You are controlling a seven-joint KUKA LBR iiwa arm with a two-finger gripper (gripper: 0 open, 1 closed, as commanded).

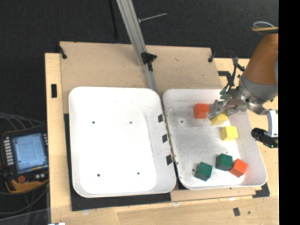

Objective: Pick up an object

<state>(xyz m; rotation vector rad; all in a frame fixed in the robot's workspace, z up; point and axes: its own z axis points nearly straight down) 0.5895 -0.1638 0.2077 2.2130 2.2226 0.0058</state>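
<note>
While the gripper (pixel 219 110) hovers over the right bin (pixel 187 139), I cannot tell its state. Directly beneath it, at the bin's one o'clock, lies a yellow block (pixel 219 120): probably light, rigid, best pinched across flat faces.

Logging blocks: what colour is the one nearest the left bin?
Green block, clearest in the camera view.

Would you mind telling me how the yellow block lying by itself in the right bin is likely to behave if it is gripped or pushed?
The yellow block looks like a stiff cube with flat faces, so it should probably slide rather than roll. It seems small and likely light. It sits apart from the other blocks in the right bin, so a push should not jostle neighbours.
</note>
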